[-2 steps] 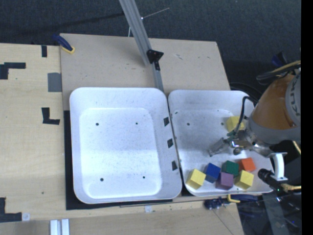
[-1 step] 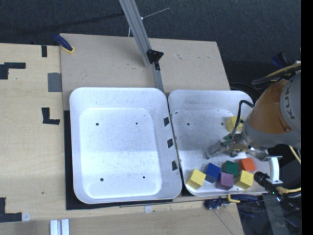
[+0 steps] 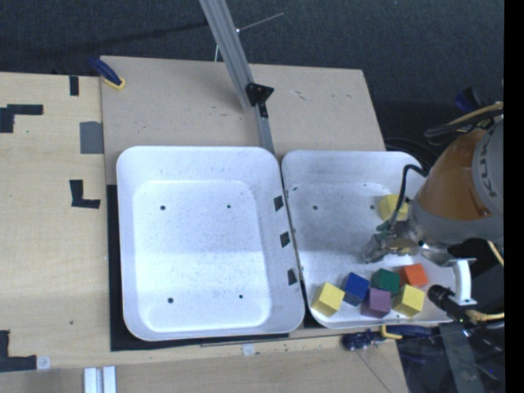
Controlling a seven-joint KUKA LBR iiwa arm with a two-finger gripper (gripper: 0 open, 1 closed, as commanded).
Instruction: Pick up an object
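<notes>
Reaching into the right bin (image 3: 327, 174), our fingers (image 3: 378, 248) hang above its speckled white floor; we cannot tell whether they are apart or together. Small matte cubes cluster near the front rim: yellow (image 3: 329, 298), blue (image 3: 356, 287), green (image 3: 386, 282), purple (image 3: 378, 301), orange (image 3: 415, 275).

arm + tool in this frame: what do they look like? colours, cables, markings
The arm is bulky and rounded: an orange band with grey casing to its right that bears dark lettering, cut off by the frame. A yellowish cable arcs over it. The tool is small, dark grey and metallic, blurred in the right bin. A white bracket sits below.
</notes>
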